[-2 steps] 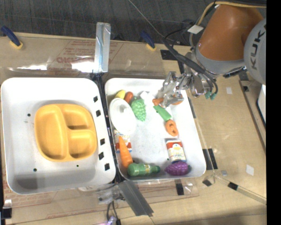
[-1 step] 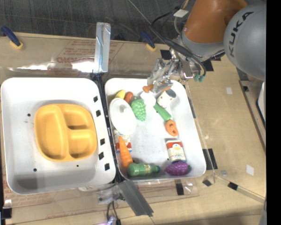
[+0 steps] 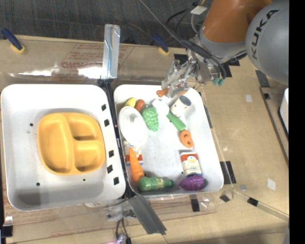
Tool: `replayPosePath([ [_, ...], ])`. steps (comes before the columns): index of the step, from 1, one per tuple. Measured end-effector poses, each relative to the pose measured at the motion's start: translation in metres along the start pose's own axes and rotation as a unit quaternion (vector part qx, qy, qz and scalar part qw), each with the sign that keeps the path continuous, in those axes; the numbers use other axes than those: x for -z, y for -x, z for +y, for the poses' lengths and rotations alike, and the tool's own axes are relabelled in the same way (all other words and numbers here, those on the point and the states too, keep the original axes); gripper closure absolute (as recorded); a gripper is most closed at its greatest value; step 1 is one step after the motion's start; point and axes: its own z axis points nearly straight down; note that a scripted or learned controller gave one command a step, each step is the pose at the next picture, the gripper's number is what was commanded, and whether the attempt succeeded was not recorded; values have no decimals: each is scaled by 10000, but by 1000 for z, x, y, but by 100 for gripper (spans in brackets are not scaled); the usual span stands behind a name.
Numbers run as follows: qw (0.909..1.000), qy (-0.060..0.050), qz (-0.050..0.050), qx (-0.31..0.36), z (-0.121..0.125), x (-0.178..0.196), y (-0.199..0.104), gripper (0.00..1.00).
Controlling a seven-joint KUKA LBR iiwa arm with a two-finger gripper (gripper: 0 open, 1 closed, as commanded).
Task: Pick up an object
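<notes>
The gripper (image 3: 179, 81) hangs over the far edge of the right bin (image 3: 162, 159), its metal fingers a tangle of glare and cable, so whether they are spread or pressed together cannot be told; a small orange-red piece shows just at their tips, but no grasp is visible. Above it the arm (image 3: 254, 19) shows its orange band and the letters "KU" of the maker's name on the grey casing. Just below the gripper lies a white cup (image 3: 182, 104), and beside that a green bunch of grapes (image 3: 151, 118) against a white bowl (image 3: 132, 126). Nearer the front are a small jar (image 3: 191, 163) with a red-and-white label too small to read, a purple bunch of grapes (image 3: 192, 182), a carrot (image 3: 135, 168) and a green bottle (image 3: 155, 184). The left bin (image 3: 20, 111) holds a yellow divided tray (image 3: 71, 142).
</notes>
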Motion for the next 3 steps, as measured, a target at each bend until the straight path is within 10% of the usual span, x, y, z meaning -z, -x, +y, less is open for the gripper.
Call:
replayPosePath([
  [3,9998,6,37,-196,-21,-11,-22,100],
])
